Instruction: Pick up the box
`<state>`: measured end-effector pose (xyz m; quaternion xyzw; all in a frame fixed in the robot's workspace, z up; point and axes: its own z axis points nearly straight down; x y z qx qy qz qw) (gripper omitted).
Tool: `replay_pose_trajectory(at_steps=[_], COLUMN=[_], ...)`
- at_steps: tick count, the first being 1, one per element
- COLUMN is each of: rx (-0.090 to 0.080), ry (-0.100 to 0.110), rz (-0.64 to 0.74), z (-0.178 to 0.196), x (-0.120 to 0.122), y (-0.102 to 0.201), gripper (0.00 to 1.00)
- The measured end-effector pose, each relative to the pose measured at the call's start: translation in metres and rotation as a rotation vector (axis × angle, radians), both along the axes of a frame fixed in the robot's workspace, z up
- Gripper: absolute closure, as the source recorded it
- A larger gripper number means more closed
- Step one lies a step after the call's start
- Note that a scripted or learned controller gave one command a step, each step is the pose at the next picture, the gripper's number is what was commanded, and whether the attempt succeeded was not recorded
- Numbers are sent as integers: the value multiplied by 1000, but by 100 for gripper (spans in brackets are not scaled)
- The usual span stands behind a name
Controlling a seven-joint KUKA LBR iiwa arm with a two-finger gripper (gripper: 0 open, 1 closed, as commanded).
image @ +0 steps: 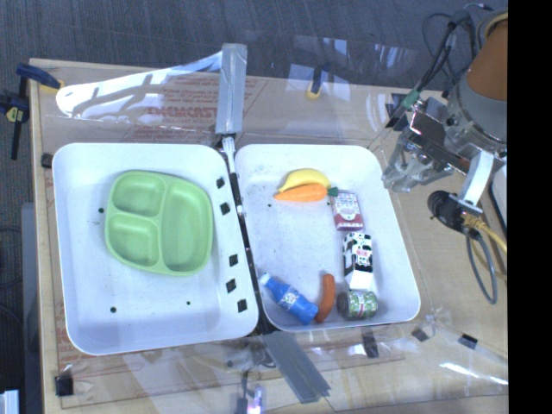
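Observation:
The box (347, 210) is a small red and white carton lying flat in the right bin (392, 222), near its right wall and just below the carrot. My gripper (416, 169) hangs outside that bin, past its upper right corner, up and to the right of the box. It is open with nothing between its fingers.
The right bin also holds a banana (304, 178), a carrot (301, 194), a cow-patterned carton (359, 261), a green can (358, 304), a sausage (327, 295) and a blue bottle (288, 298). In the left bin (78, 231) lies a green divided plate (160, 222). Cables hang at the right.

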<state>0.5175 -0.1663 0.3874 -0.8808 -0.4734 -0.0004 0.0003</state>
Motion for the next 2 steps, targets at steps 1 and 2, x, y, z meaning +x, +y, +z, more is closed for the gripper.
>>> replay_pose_trajectory(at_steps=[1, 2], rx=[1, 1], ry=[2, 6], rz=[1, 142], z=[-1, -111], x=[0, -31], y=[1, -5], gripper=[0, 0])
